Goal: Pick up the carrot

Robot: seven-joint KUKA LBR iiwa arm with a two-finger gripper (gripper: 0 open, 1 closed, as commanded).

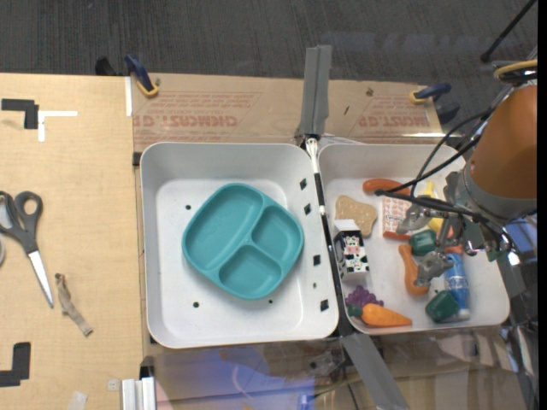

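Here my gripper (pixel 440 244) hangs low over the right bin (pixel 491 319), among a heap of toy food, and I cannot tell from this slant whether it is released or clenched on anything. The carrot (pixel 386 316) lies at the bin's near edge, left of my gripper and apart from it, just beside a purple bunch of grapes (pixel 361 297). A teal divided plate (pixel 244 241) sits in the left bin (pixel 158 246). Scissors (pixel 27 237) rest on the bench far left.

carrot (pixel 386 316) open above, grapes (pixel 361 297) touching
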